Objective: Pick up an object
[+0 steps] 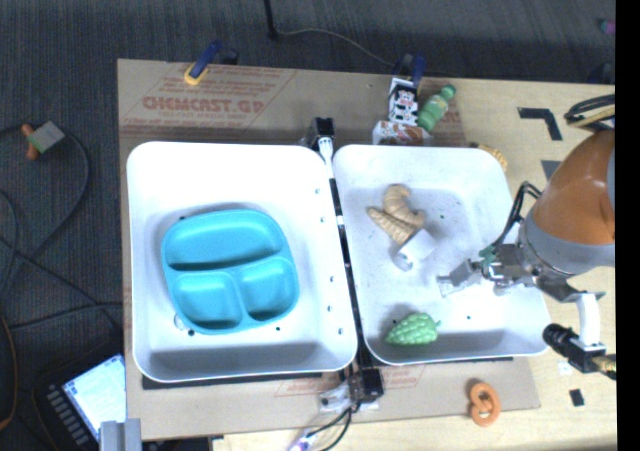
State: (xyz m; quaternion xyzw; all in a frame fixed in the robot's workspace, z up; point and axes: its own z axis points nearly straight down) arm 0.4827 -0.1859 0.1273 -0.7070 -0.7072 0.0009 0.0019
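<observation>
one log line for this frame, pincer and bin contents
pincer: over right bin, nothing held | right bin: green toy, tan toy | left bin: blue tray

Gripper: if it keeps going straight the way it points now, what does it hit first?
The gripper points left across the right bin. Straight on, the small white piece below the tan cone-shaped toy looks first in line; the green toy lies off to the side. Height is unclear, so it might pass above.

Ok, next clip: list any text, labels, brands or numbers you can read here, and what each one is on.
"CHEMCAST GP", faint red print on the brown board under the bins; smaller red lines beneath it are too blurred to read.
Small carton behind the right bin: printed graphics, lettering too small to read.
Black corner marks on the bench: signs, no letters.
</observation>
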